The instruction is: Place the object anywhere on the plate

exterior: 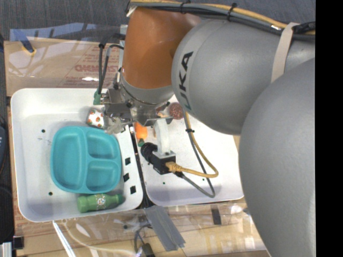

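Hanging low over the seam between the two bins, the pincer [126,116] is masked by the wrist, so I cannot tell its state. Just beside it lies a small red-and-white ball [95,118], probably the object, off the teal plate [86,159]. A green bottle [99,201] lies below the plate.

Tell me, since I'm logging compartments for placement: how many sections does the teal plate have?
3: one long section on its left side, two smaller ones on its right.
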Robot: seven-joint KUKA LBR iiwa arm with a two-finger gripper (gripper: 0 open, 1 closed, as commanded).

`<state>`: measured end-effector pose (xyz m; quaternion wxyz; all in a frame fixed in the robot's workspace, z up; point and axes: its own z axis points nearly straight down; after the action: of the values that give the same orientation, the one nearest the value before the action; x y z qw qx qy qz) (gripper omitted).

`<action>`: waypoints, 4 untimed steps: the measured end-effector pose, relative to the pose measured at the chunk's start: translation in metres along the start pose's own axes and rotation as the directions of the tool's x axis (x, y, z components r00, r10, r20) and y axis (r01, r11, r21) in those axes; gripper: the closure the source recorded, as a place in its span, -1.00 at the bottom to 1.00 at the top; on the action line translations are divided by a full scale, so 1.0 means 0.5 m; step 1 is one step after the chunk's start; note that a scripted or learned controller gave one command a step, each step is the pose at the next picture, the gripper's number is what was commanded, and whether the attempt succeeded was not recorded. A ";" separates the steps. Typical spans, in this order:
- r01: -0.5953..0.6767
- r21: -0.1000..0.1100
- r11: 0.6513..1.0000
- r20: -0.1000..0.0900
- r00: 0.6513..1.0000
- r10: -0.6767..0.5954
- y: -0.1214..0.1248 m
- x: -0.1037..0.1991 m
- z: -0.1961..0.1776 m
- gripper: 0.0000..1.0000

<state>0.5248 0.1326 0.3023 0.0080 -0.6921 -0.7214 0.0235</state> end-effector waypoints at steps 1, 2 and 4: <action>0.000 0.000 1.000 0.000 1.000 0.000 0.000 0.001 0.000 -1.00; 0.008 0.008 1.000 0.004 1.000 -0.008 0.002 0.001 -0.012 1.00; 0.063 -0.053 0.997 -0.022 0.998 -0.065 0.140 0.034 0.377 1.00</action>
<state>0.5856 0.1479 0.1106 -0.0009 -0.6688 -0.7434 -0.0040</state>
